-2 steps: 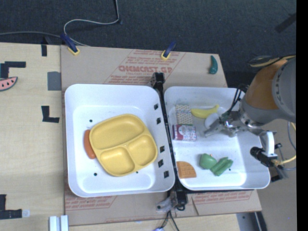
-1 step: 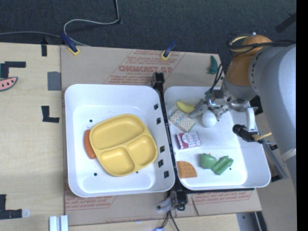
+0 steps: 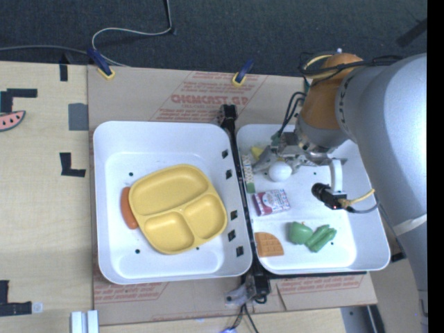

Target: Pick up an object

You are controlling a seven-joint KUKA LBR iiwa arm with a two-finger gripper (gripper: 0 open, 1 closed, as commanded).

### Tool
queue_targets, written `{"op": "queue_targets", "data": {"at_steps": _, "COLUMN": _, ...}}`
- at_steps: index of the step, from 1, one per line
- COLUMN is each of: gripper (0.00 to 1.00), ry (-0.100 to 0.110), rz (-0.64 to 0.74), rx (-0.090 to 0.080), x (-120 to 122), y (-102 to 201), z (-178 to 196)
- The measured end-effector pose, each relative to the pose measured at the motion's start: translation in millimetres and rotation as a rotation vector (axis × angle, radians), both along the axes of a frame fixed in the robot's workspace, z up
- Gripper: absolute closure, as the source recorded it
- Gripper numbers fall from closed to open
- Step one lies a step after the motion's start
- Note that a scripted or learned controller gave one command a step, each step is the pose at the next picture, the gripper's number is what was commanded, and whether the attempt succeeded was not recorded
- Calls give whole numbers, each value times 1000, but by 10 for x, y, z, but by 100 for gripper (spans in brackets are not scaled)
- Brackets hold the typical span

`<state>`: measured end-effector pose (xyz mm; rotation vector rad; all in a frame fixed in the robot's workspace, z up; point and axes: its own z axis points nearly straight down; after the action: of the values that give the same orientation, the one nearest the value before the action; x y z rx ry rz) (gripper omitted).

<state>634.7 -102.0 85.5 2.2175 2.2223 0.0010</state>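
Risk comes first: the white ball (image 3: 279,171) lies at the far left of the right bin (image 3: 368,252), just beside a yellow piece (image 3: 258,152) and the bin wall, so we judge a closing grasp may roll it away. We see the arm (image 3: 388,109) reaching in from the right, bent down over the ball. We cannot tell the state of the gripper (image 3: 288,159).
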Motion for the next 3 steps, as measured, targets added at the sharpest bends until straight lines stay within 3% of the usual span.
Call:
{"op": "queue_targets", "data": {"at_steps": 1, "gripper": 100, "ry": 1, "rz": 1, "rx": -1, "x": -1, "y": 2, "z": 96}}
{"op": "queue_targets", "data": {"at_steps": 2, "gripper": 0, "ry": 1, "rz": 1, "rx": -1, "x": -1, "y": 1, "z": 94}}
{"op": "queue_targets", "data": {"at_steps": 3, "gripper": 100, "ry": 3, "rz": 2, "rx": -1, "x": -4, "y": 6, "z": 187}}
